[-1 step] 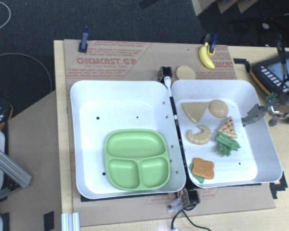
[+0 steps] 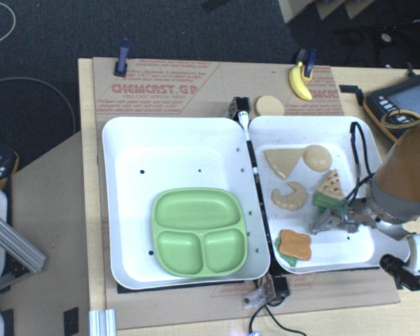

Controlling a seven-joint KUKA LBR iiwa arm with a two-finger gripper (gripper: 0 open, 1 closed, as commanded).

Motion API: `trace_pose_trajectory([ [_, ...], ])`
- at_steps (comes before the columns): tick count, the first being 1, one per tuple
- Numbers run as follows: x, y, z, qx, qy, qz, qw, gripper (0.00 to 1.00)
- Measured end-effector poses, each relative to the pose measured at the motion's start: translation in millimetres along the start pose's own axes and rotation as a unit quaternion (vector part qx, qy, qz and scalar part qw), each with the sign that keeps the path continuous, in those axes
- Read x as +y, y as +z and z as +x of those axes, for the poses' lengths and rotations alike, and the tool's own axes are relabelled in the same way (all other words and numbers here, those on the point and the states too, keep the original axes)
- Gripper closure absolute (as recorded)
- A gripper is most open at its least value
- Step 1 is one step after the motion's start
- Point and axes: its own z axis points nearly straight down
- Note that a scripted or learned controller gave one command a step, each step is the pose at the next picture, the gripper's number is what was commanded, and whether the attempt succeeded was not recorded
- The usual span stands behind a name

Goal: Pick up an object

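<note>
Left bin (image 2: 126, 187): green tray (image 2: 199, 231) | right bin (image 2: 294, 128): green piece (image 2: 328, 202) (beside pizza slice (image 2: 330, 185)) just off gripper (image 2: 320, 222) | I read jaws apart, nothing held | risk: crowded toys, fingers snag the slice or close on nothing.

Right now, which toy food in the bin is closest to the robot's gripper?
The pizza slice, tan with red spots. It lies right beside the gripper; the sandwich, curved piece and round bun lie farther away.
</note>
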Motion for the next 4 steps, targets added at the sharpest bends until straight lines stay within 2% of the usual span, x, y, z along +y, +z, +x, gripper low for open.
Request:
trace_pose_trajectory([
  [1,42,2,-43,0.010,-0.004,-0.002,0.9999,0.00],
  [2,42,-9,-45,0.003,-0.005,-0.008,1.0000,1.00],
  [3,43,-19,-46,0.002,-0.004,-0.009,0.9999,1.00],
  [4,69,3,19,-0.002,-0.004,-0.006,1.0000,1.00],
])
